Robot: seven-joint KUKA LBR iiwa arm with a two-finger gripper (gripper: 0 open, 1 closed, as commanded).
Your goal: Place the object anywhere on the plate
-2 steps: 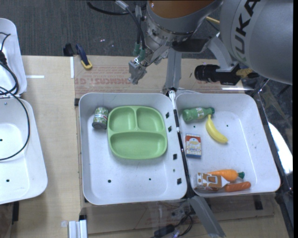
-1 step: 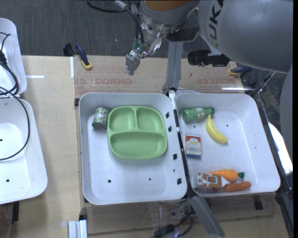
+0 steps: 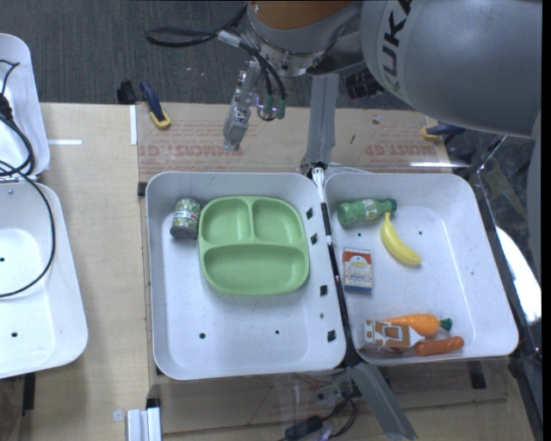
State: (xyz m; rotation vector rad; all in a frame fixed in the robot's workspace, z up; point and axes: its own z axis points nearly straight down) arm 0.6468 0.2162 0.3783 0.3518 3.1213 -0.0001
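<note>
Insp. notes, overhead cam, clock dirs. taken on the view.

1. Arm [image 3: 465,52]: enters from approx. 1 o'clock; orange band [image 3: 301,10] is seen at the top edge. Gripper [image 3: 234,133] is hung over the cardboard-covered bench [image 3: 86,129] at 12 o'clock of the left bin [image 3: 250,332], outside its rim. Claw state: cannot be told, as the tip is seen at a slant against the cardboard. Nothing is seen held by it.

2. Left bin: green plate [image 3: 254,245], three compartments, is laid flat in the upper half of the bin, slightly twd. 3 o'clock. A small can [image 3: 184,217], green label, is stood at the plate's 10 o'clock, just beside its rim; contact cannot be confirmed. The can is off the plate.

3. Right bin [image 3: 448,267]: green bottle [image 3: 366,210] is laid on its side at 11 o'clock of the bin. Banana [image 3: 398,243] is laid just below the bottle, at its 5 o'clock. Small box [image 3: 357,269] is laid flat nr. the 9 o'clock wall. At 6 o'clock a carton [image 3: 386,336] is laid on its side, with a carrot [image 3: 417,324] against it and a second orange veg. [image 3: 441,346] just below. All are well apart from the plate.

4. Which item is meant by the task cannot be told; all listed items are off the plate.

5. Misc.: blue clamp [image 3: 155,105] is fixed at the cardboard's 11 o'clock corner.
</note>
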